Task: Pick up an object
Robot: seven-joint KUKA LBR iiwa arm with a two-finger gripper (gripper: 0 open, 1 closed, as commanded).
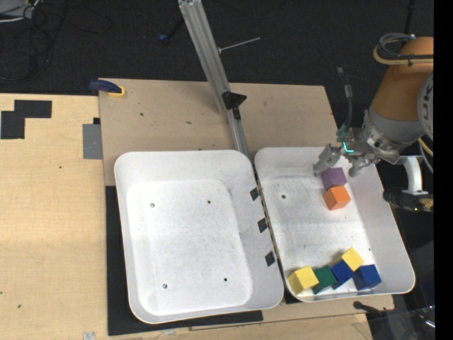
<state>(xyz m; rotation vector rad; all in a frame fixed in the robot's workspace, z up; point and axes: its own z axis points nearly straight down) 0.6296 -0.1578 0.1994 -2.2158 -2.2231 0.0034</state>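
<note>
The grey arm (pixel 403 105) enters from the right edge, its orange band uppermost, and bends down toward the far part of the right bin (pixel 386 225). The gripper (pixel 342 163) points down and leftward, its two fingers spread wide, one toward the left and one toward the right. A purple block (pixel 334 176) sits just below and between the fingertips; it seems to rest on the bin floor rather than in the fingers' grasp, though the slanted view makes that hard to be sure of. An orange block (pixel 337 197) lies touching the purple one on its near side.

At the near edge of the same bin a row of blocks huddles together: a yellow block (pixel 305 278), a green block (pixel 325 278), a blue block (pixel 341 271), a second yellow block (pixel 352 258) and a second blue block (pixel 367 276). The left bin (pixel 134 190) lies beside it.

The arm's upper part is cut off by the frame's right side, and cables near the wrist blur into the dark background. A small cyan light glows at the wrist. No writing or labels can be read anywhere.
</note>
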